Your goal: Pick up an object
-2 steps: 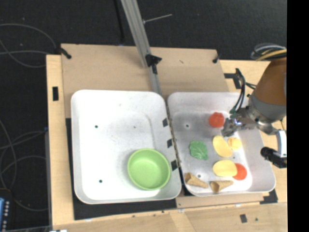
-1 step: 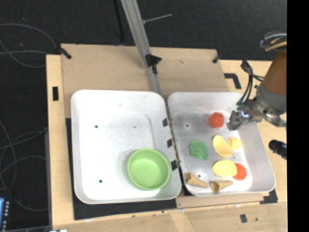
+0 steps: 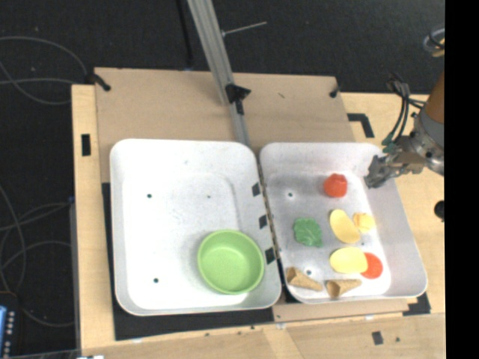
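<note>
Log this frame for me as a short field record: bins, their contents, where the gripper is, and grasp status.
left bin: holds a green bowl near its front right corner
right bin: red piece, green leafy piece, yellow pieces, orange-red piece, tan wedges
gripper: at the right bin's far right edge, beside the red piece
grasp status: nothing visibly held; state of jaws unclear

The wooden bench [image 3: 172, 103] carries a left bin [image 3: 179, 193] and a right bin [image 3: 299, 167], side by side. A metal pole [image 3: 209, 36] crosses the bench's far edge. Thin cables [image 3: 30, 73] lie on the dark floor [image 3: 75, 13].
</note>
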Available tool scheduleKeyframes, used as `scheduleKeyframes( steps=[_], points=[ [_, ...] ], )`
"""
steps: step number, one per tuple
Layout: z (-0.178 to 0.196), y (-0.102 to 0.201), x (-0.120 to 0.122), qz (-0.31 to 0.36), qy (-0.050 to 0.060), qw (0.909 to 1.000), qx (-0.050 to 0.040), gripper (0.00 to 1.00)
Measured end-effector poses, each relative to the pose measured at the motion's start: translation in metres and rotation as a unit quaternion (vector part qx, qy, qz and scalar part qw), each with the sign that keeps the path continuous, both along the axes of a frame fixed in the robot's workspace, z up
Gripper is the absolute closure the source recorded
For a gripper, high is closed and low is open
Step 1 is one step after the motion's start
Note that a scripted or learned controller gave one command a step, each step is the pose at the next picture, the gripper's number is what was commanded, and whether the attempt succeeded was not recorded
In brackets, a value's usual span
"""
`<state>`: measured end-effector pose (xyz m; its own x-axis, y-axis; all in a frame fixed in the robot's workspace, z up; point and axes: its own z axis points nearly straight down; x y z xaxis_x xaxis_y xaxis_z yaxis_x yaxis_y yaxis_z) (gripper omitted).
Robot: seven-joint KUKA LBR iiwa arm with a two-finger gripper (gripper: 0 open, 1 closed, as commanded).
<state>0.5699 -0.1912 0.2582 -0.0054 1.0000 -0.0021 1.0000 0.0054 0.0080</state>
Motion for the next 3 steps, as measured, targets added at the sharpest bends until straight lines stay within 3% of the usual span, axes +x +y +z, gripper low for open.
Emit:
scheduleKeyframes(
  steps=[1, 2, 3],
  points=[
    [0.009, 0.054, 0.009, 0.002, 0.002, 1.0000, 0.0016, 1.00],
    [-0.001, 0.107, 0.006, 0.001, 0.004, 1.0000, 0.0010, 1.00],
    [-0.011, 0.156, 0.018, 0.000, 0.004, 1.0000, 0.0008, 1.00]
  ],
)
